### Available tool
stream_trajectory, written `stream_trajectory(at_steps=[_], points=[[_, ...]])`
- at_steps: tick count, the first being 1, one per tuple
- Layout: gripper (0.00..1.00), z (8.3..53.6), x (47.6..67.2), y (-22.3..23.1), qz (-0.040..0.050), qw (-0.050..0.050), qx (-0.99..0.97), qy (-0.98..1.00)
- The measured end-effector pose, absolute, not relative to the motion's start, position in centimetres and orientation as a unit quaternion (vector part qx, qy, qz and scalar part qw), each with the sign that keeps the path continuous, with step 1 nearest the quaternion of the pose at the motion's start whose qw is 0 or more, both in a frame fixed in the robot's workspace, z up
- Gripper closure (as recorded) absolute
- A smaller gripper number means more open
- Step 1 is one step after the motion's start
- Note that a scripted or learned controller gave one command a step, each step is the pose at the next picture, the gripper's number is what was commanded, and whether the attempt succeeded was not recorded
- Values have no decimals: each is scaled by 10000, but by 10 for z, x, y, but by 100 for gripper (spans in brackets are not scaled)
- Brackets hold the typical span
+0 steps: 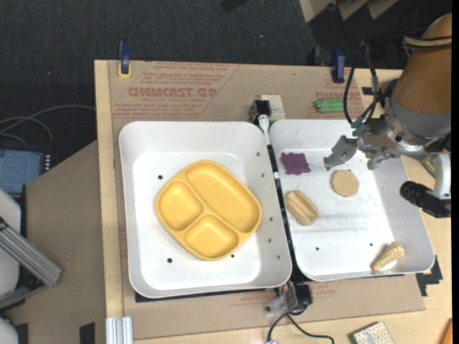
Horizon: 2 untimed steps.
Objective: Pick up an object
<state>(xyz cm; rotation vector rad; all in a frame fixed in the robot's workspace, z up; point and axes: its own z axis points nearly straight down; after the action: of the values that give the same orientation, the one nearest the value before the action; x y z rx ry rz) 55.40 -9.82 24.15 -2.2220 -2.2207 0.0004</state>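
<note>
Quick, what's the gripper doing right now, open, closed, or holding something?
Gripper: open, holding nothing, poised just above the round tan cookie in the right bin.

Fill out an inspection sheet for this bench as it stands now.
Surface: brown cardboard-covered bench bearing left white bin and right white bin.
Job's things: in the right bin, purple flat piece, round tan disc, tan bread-shaped roll, cream ridged cone.
Clutter: yellow three-compartment plastic tray in the left bin; green item on the bench.
Grippers: gripper above the disc, holding nothing.
Cables: black cables along the arm.
Surroundings: dark floor.
</note>
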Motion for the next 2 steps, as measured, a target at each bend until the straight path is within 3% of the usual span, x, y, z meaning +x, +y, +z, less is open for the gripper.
stream_trajectory(at_steps=[1,2], points=[[0,141,584,-165,28,21,-7089,-7053],[0,81,571,-194,22,33,-7084,-7058]])
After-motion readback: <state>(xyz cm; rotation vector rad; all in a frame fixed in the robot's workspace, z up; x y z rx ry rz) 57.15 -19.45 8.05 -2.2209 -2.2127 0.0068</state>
